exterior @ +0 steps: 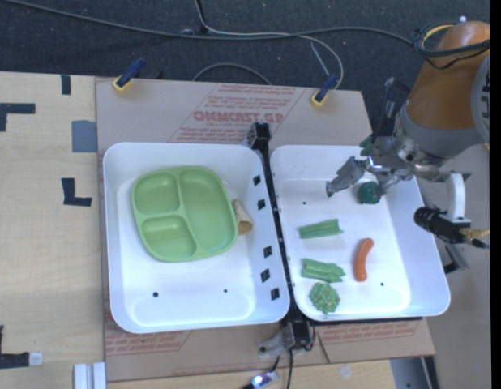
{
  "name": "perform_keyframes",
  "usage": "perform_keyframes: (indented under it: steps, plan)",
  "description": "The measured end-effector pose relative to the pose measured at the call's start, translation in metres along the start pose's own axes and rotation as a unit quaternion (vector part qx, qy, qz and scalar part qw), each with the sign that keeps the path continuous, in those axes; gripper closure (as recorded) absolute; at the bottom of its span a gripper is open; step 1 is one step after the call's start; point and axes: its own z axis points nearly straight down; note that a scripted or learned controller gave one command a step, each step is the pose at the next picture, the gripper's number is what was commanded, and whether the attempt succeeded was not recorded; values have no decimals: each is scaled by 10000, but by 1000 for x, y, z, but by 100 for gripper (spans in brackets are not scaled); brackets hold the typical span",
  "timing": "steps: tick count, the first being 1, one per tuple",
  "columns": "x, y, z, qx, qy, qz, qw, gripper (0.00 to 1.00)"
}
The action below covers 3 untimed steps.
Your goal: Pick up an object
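Note:
My gripper (365,182) hangs over the back part of the right bin (413,294), its fingers (342,177) spread open. A small dark green round object (369,193) lies on the bin floor just below the gap between them, and I cannot tell if they touch it. Further forward in the same bin lie a green bean piece (319,229), a second green pod (323,270), a bumpy green broccoli-like piece (324,297) and an orange-red sausage (361,259).
The left bin (194,302) holds a green divided plate (184,213) with a small tan piece (242,216) at its right edge. A black divider with clips (271,217) runs between the bins. Cables (234,31) lie behind the bench.

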Motion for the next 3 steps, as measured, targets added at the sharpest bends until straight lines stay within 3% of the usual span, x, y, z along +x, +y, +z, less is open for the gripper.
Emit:
perform_keyframes:
  steps: [1,3]
  plan:
    - [-8,-6,51,24,2,6,10000,0]
    - [8,-2,145,14,3,0,10000,0]
